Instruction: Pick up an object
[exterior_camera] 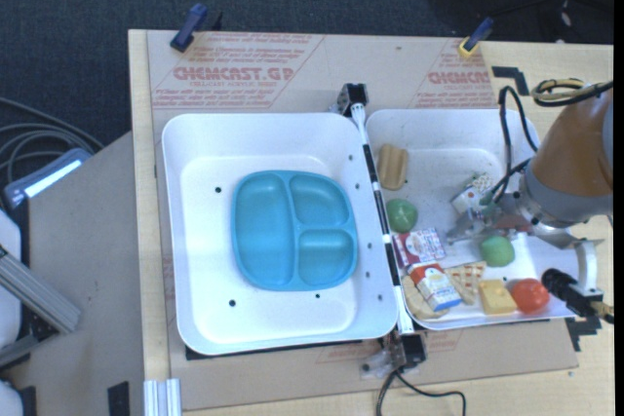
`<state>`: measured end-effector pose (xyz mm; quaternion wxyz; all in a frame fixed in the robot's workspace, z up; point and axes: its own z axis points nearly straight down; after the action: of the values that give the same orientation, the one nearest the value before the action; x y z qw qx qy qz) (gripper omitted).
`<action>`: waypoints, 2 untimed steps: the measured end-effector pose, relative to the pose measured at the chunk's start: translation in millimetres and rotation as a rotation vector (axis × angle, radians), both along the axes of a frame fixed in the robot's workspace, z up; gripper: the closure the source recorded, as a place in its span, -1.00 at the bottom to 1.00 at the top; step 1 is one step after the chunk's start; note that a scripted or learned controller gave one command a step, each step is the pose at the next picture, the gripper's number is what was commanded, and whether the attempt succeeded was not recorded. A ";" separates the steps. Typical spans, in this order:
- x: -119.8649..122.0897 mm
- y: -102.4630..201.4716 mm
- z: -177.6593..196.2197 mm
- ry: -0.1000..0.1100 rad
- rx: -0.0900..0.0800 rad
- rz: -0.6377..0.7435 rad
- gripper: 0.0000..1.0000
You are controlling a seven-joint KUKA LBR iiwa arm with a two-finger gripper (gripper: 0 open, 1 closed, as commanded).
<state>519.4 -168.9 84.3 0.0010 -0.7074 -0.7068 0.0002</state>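
Note:
My gripper (pixel 470 225) is low inside the right bin (pixel 429 127), near its middle, with the grey wrist and orange band rising to the right. A green ball (pixel 498 251) lies just below and right of it. A small white and green packet (pixel 474 194) sits right above it. Further left lie a green lime-like fruit (pixel 402 213), a tan bread piece (pixel 392 167) and a red and white packet (pixel 419 245). Nothing is seen lifted in the gripper.
Along the right bin's front edge lie a small carton (pixel 438 288), a waffle-like piece (pixel 469 275), a yellow block (pixel 496 297) and a red tomato (pixel 529 295). The left bin (pixel 195 161) holds a blue divided plate (pixel 292 229). A black cable (pixel 512 117) loops over the right bin's back.

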 end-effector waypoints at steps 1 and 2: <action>61.0 45.2 0.4 -0.003 -0.001 0.002 -1.00; 24.1 32.8 94.1 -0.004 -0.002 0.001 -1.00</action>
<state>543.4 -136.1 178.4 -0.0011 -0.7072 -0.7070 -0.0004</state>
